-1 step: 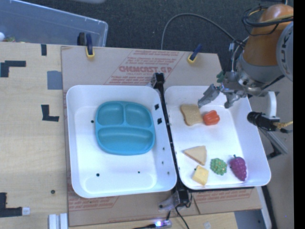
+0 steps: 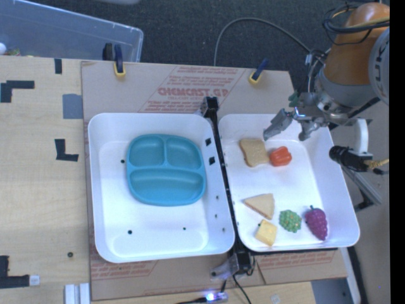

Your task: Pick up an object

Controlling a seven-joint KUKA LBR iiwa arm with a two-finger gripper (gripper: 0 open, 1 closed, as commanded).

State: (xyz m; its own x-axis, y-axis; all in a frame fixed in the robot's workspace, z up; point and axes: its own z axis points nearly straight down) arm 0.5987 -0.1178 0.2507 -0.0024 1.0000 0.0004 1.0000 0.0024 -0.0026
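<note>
Gripper (image 2: 292, 127): above the far edge of the right bin (image 2: 329, 170), reaching in from the right; fingers (image 2: 276, 128) spread apart, nothing between them.

Right bin contents: toast slice (image 2: 254, 152), just below and left of the fingers, apart from them; red pepper (image 2: 280, 156), touching or just beside the toast's right edge, directly below the fingers; wedge of bread (image 2: 261, 204) near the middle; yellow cheese block (image 2: 266, 233) at the near edge; green broccoli (image 2: 290, 220) just beside it; purple grapes (image 2: 316, 223) at the near right corner, well apart from the fingers.

Left bin (image 2: 107, 189): blue divided plate (image 2: 166, 170), lying flat.

Worktop (image 2: 38, 170): pale wood, black tape marks; cardboard sheet (image 2: 183, 90) under both bins.
</note>
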